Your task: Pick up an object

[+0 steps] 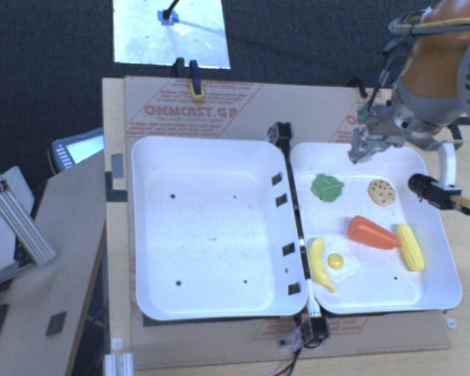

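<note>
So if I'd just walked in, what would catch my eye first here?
Probably the toy food in the right bin: a green leafy piece, a cookie, an orange carrot, a yellow corn cob, a banana and a fried egg. Then the grey and orange arm coming in from the right, its end effector over that bin's far edge.
</note>
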